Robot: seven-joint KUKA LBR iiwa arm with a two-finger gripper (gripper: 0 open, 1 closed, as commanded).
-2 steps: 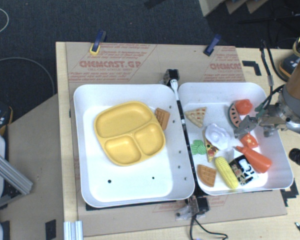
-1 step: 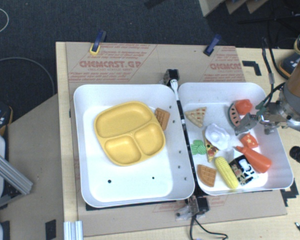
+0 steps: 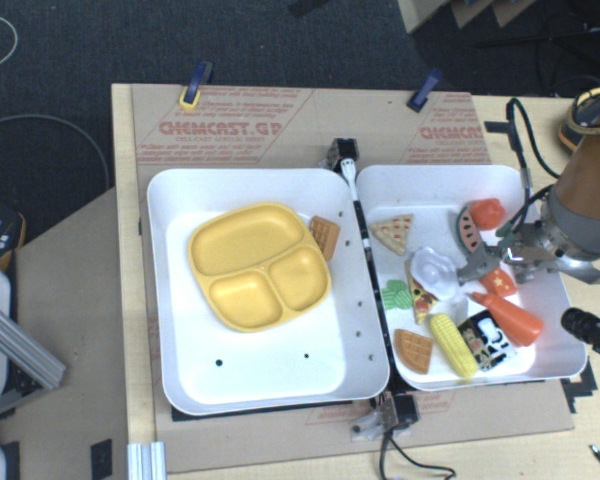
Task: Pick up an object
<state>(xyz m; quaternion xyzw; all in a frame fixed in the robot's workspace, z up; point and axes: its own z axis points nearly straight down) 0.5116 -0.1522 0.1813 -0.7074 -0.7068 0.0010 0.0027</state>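
The gripper [image 3: 477, 268] is reaching into the right bin [image 3: 435, 183], its finger state unclear, hovering just beside a clear plastic piece [image 3: 432, 267] lying to its left.

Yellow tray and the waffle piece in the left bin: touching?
Touching. In the camera view, the waffle piece sits right against the upper right rim of the yellow tray, with no white bin floor showing between them.

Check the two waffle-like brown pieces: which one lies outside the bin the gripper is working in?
The brown waffle piece beside the yellow divided plate in the left bin. The other waffle piece lies in the right bin, where the gripper is.
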